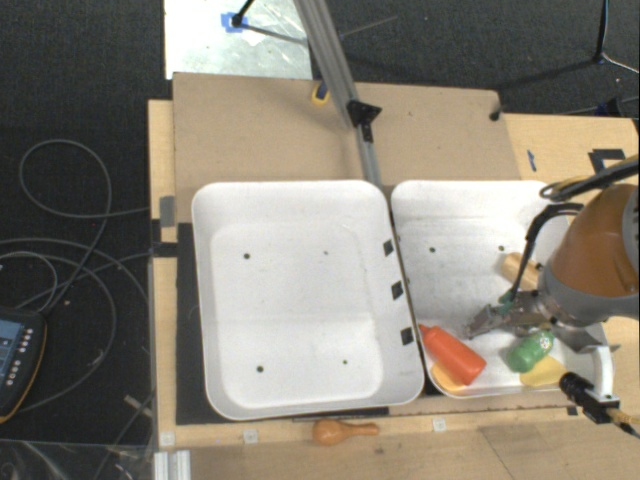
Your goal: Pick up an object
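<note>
1. Camera view: the grey arm's two-finger gripper [492, 318] hangs low in the right-hand shallow white bin [450, 218]; whether it is parted or closed I cannot tell, and nothing shows in its hold
2. Candidates lie near the bin's front edge: an orange-red plastic carrot [455, 354], a green rounded toy [528, 351], a yellow piece [543, 371]
3. Best to centre over the carrot, which lies apart from the others, before closing

Dark carpet [80, 58] surrounds wooden bench [420, 128]. Cables [60, 218] lie left; bright floor patch [235, 23] beyond the bench's far edge.
</note>
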`<state>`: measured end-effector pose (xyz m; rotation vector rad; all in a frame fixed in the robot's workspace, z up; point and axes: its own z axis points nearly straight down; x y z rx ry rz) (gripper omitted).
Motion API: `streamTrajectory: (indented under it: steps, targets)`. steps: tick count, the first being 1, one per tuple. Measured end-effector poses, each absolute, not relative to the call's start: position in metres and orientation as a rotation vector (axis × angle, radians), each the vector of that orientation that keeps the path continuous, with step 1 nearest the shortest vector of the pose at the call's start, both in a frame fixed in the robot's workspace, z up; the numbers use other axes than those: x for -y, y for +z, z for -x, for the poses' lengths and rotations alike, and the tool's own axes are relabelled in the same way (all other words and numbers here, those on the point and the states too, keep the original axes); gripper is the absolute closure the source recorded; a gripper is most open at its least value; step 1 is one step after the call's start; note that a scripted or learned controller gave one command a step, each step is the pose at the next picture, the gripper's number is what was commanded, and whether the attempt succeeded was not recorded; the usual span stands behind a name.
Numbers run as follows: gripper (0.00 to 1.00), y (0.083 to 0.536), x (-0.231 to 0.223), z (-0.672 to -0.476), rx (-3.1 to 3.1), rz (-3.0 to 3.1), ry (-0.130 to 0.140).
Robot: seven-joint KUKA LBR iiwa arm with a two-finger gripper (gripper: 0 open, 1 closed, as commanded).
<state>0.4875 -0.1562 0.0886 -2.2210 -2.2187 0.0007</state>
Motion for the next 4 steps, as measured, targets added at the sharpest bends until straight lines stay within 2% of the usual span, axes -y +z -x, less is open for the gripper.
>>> streamTrajectory:
  steps: [1,2,4]
  targets:
    - [1.0,0.101,0.157,-0.489,2.222,2.224,-0.003]
    - [1.0,0.146,0.151,-0.492,2.232,2.218,-0.005]
    - [1.0,0.264,0.152,-0.498,2.234,2.22,-0.007]
